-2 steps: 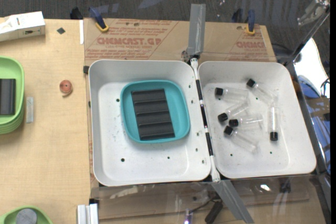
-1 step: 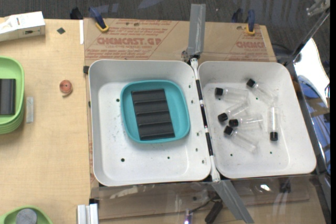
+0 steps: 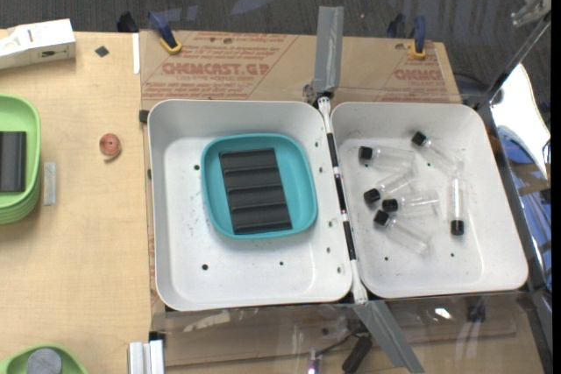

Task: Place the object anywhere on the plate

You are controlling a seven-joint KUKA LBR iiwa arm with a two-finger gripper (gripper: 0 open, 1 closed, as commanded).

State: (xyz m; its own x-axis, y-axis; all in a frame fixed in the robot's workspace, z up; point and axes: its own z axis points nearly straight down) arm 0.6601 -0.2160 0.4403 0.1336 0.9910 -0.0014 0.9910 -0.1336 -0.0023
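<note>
Single fixed camera, mounted above the worktop (image 3: 79,276), looked down at a slant — far edge at top. Moderate distance: left bin (image 3: 175,267) and right bin (image 3: 491,267) both sat fully in frame — no second view.

Counts on the bench

Two white bins: the left bin (image 3: 175,276) holds one teal plate (image 3: 302,188); the right bin (image 3: 491,267) holds six clear vials (image 3: 399,185) with black caps. One green dish (image 3: 22,114) sits far left.
</note>
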